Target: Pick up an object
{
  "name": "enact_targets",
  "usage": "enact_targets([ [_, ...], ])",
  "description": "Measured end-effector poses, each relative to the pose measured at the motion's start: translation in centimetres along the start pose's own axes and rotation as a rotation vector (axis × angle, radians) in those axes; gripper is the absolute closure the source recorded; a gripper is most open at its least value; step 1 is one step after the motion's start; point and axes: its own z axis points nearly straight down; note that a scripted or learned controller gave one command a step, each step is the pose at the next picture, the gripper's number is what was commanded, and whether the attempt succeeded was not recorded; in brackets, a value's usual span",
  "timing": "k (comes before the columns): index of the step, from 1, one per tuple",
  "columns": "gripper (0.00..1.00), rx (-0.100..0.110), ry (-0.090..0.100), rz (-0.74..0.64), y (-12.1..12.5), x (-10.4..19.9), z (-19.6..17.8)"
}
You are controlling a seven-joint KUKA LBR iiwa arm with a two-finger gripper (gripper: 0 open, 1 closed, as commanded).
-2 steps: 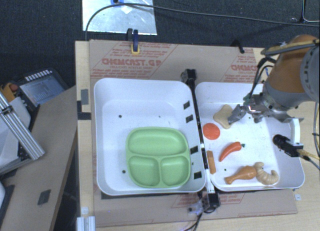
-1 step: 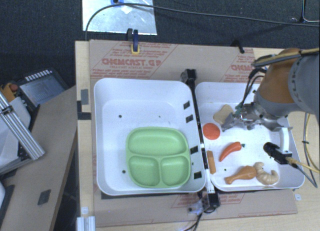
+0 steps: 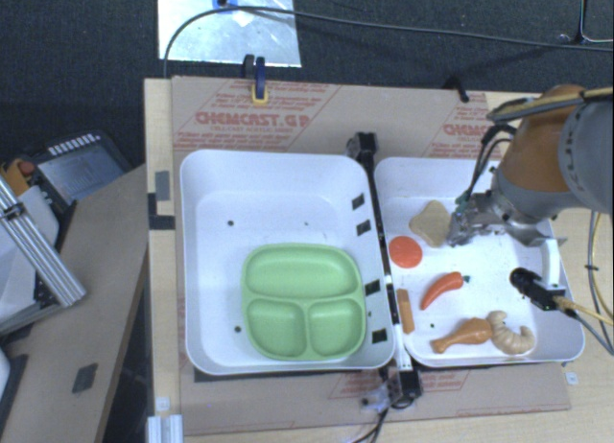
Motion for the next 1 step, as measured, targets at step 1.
enact_targets([
  [1,1.00,-0.003,-0.001,0.001,-0.41,-0.34,-6.23],
])
